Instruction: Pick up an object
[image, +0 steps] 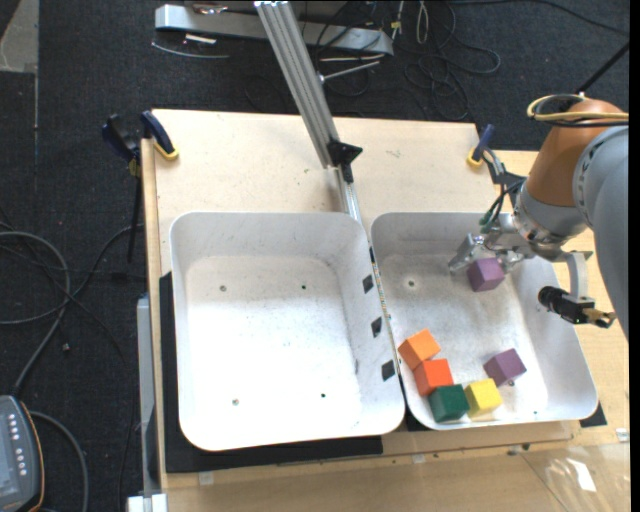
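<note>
green block (449, 402) and yellow block (483, 397) sit low in the right bin (560, 400); higher up, the gripper (485, 262) clasps a purple block (486, 273) between its fingers.

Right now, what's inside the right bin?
Six blocks lie in the right bin: two purple, two orange, a green and a yellow. The gripper covers part of the bin's floor.
</note>
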